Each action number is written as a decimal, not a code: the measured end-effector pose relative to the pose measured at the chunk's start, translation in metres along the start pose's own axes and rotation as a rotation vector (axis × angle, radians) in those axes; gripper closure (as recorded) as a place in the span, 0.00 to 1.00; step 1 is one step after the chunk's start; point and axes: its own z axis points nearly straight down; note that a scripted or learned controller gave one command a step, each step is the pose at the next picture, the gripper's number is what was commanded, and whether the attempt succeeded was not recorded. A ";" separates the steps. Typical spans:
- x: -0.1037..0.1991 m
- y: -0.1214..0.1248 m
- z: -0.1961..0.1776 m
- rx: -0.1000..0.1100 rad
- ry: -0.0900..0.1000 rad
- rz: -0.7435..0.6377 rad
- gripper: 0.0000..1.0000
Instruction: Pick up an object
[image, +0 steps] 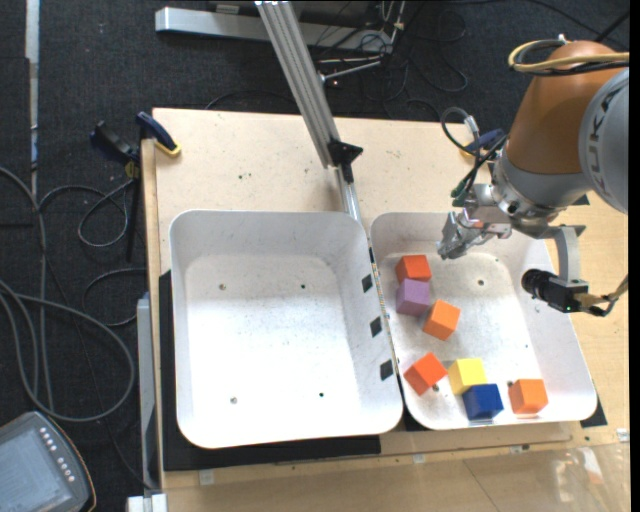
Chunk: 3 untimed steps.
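Note:
The right bin (560, 350) holds several small blocks. An orange block (413, 268) sits on top of a purple block (414, 296), with another orange block (441, 319) beside them. Nearer the front lie an orange-red block (426, 372), a yellow block (465, 375), a blue block (483, 401) and an orange block (527, 395). My gripper (456, 242) hangs over the back of the right bin, up and to the right of the stacked orange block. I see nothing held in it.
The left bin (200, 300) sits beside the right one. A slanted metal pole (305, 85) runs from the top of the view down to the bins' shared edge. Clamps (150, 135) and cables lie at the bench's back left.

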 end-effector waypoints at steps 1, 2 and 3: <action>0.049 -0.019 -0.009 0.001 0.000 -0.001 1.00; 0.088 -0.042 -0.007 0.002 0.000 0.000 1.00; 0.133 -0.066 -0.008 0.002 0.000 -0.001 1.00</action>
